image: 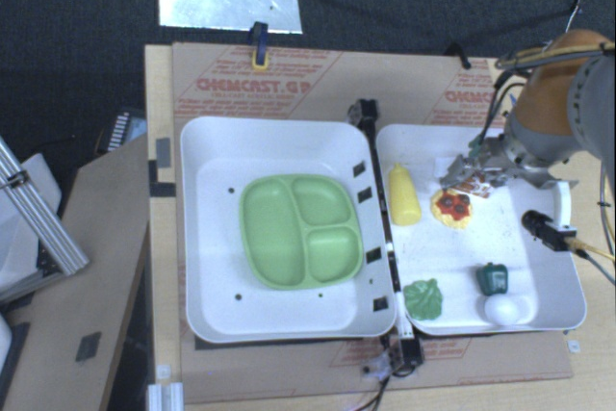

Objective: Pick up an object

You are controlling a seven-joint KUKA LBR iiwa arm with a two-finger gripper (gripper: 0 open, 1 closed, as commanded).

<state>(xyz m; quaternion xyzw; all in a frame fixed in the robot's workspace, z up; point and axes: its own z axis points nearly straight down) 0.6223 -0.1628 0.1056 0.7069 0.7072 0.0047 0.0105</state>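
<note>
A green divided plate [296, 231] is lying flat in the middle of the left bin [207, 159], its three compartments facing up. Moving across the divider into the right bin [568, 303], a yellow bottle-shaped piece [402, 195] is lying lengthwise close to the inner wall. Near the front edge a leafy green toy [423, 298] is sitting, well apart from the bottle. Just right of the bottle a small red and yellow item [452, 207] is resting on the bin floor, and the gripper [469, 170] is hanging right over its upper edge; from where I am standing I cannot tell how it is set or whether it is touching. Further right a dark green piece [493, 279] is sitting just behind a white round thing [502, 309]. The grey arm [553, 115] is reaching in over the tabletop [289, 84].
</note>
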